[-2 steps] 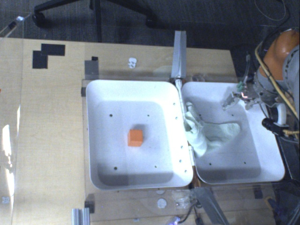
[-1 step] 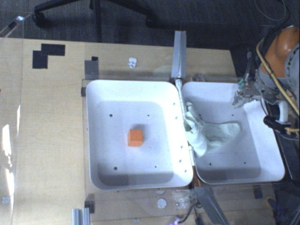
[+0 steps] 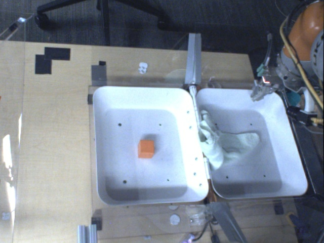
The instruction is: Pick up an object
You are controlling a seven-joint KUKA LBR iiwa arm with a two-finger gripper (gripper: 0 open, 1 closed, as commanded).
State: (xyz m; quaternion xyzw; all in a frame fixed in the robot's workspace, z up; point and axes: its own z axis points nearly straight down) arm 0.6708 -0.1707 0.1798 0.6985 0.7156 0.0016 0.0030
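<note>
Pale wooden bench top (image 3: 50,151) carries two shallow white plastic bins side by side, and beyond it is a dark carpet floor with the black legs of an office chair (image 3: 101,1).

At the far right corner of the right white bin (image 3: 296,178) is the two-finger metal gripper (image 3: 261,91) of the arm. It sits just above the rim of this bin, and nothing is visible between its tips. It looks too small and blurred here, so I cannot tell if it is open or closed. Behind it, away from the bin, rises the grey arm with its orange band (image 3: 307,32), with yellow and black cables around it.

Inside the right white bin lies a crumpled pale green-white cloth (image 3: 228,143). It rests against the left wall of this bin and spreads toward the bin's middle, well apart from the gripper.

To the left of the right white bin, touching it along a grey metal divider bar (image 3: 193,59), is the left white bin (image 3: 101,135). A small orange cube (image 3: 146,149) sits near its centre, upright and alone, far from the gripper.
</note>
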